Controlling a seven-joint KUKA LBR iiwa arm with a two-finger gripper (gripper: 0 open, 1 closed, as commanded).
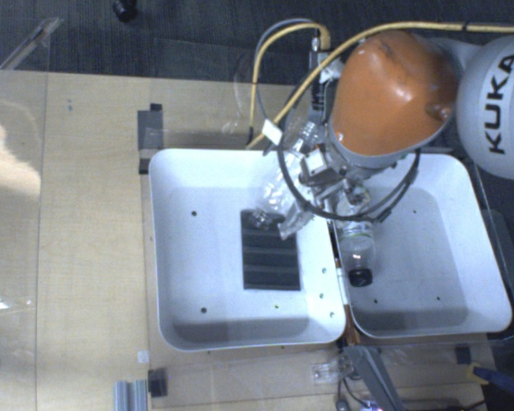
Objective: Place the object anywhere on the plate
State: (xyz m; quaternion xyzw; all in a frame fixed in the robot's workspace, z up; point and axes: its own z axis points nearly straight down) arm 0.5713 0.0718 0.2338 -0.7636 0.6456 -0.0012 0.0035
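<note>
A flat black rectangular slab with ridges [271, 259] lies in the middle of the left white bin [188, 255], its long side running away from the camera. My gripper [274, 215] reaches in from the right and hangs over the slab's far end, hiding that edge. A small dark rounded bit [259, 220] shows at the gripper's tip, by the slab's far left corner. I cannot tell whether it is a separate thing or part of the gripper.
The right white bin [445, 264] sits against the left one, and the arm's orange band and grey wrist cover its far left part. A black bracket [151, 135] stands at the left bin's far left corner. Bare wooden bench lies to the left.
</note>
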